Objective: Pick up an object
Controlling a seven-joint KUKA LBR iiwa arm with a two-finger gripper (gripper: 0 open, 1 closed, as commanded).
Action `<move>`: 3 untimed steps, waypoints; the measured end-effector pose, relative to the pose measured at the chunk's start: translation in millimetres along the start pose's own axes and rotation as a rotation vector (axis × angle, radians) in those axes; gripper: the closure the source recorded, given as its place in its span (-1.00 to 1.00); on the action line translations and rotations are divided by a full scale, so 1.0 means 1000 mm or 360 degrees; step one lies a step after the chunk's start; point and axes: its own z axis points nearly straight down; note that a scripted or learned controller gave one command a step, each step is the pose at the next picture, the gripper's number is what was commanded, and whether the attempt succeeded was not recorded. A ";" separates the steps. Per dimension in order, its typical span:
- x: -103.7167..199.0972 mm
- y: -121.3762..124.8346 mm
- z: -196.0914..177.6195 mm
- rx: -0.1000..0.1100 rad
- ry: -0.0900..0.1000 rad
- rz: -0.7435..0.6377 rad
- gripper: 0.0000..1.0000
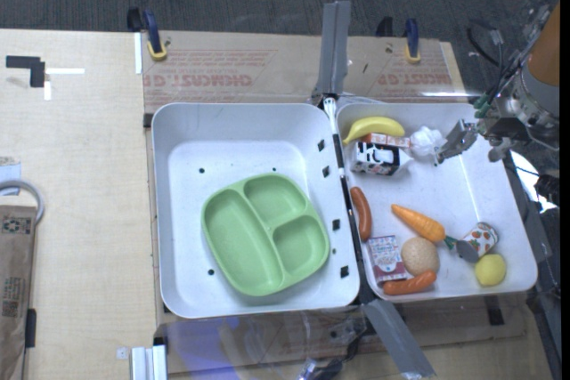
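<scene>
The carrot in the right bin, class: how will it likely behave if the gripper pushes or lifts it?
The carrot tapers to a point, so a push would probably swing it round, not roll it straight. It looks like a smooth toy, so it may slip from a grasp. The round bun lies close by and could get nudged.

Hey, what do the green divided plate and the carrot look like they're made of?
The green divided plate looks like moulded plastic with a smooth matte finish: uniform colour, rounded compartment ridges. The carrot seems a plastic toy: even orange, slight sheen, though its material is less certain.
</scene>
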 end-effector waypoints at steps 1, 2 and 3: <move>-0.029 -0.013 0.145 -0.0001 0.0002 -0.0234 -1.00; -0.073 -0.015 0.098 -0.0007 -0.0002 -0.0681 -1.00; 0.011 -0.066 0.170 -0.0005 0.0001 -0.0490 -1.00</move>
